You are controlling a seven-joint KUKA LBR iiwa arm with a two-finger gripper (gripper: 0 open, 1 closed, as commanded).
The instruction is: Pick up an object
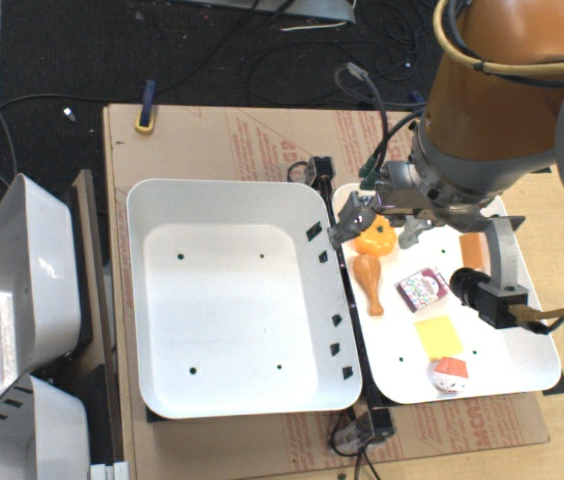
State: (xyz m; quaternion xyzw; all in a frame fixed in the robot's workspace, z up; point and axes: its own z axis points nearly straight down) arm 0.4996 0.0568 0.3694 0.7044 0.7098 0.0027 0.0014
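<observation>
My gripper (380, 228) hangs low over the upper left corner of the right bin (502, 373). Its two grey fingers (350, 226) are spread apart, one on each side of an orange rounded toy (376, 239), and do not visibly press on it. Just below lies a tan drumstick toy (368, 281). Further right in the same bin are a purple and white packet (422, 288), a yellow block (439, 335), a small red and white item (449, 372) and an orange-red block (473, 251). The arm's bulky orange and grey wrist (502, 78) hides the bin's far edge.
The left bin (222, 308) sits beside the right one, their walls nearly touching. A black fitting with a cable (489, 300) hangs from the arm over the right bin. Cables and a yellow-handled tool (146, 118) lie past the bench's far edge.
</observation>
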